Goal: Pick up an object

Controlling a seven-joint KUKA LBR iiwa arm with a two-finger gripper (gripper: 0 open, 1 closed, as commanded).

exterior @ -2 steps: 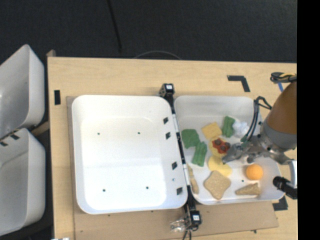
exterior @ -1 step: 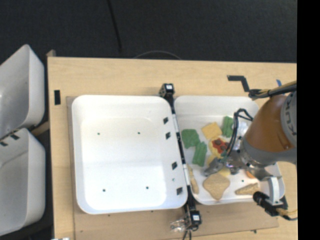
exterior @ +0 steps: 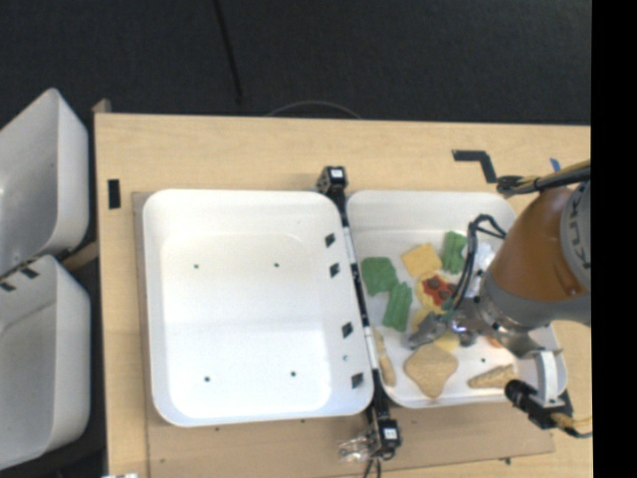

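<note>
My gripper [exterior: 432,329] hangs low in the right bin [exterior: 398,207], its tip among the objects in the bin's middle. A red piece [exterior: 436,288] lies just above the tip and a tan bread-like slice [exterior: 430,369] just below it. To the left of it lie two green pieces [exterior: 377,273] [exterior: 398,307]. A yellow piece [exterior: 420,260] and another green piece [exterior: 454,250] sit further back. A small yellow bit shows beside the tip. The arm's orange band [exterior: 537,252] covers the bin's right part.
The left bin [exterior: 249,302] stands beside the right one, with black clips [exterior: 350,297] along the shared wall. A tan wedge [exterior: 490,376] lies near the right bin's front edge and a thin tan piece [exterior: 384,359] by its left wall. Cables run off the wrist.
</note>
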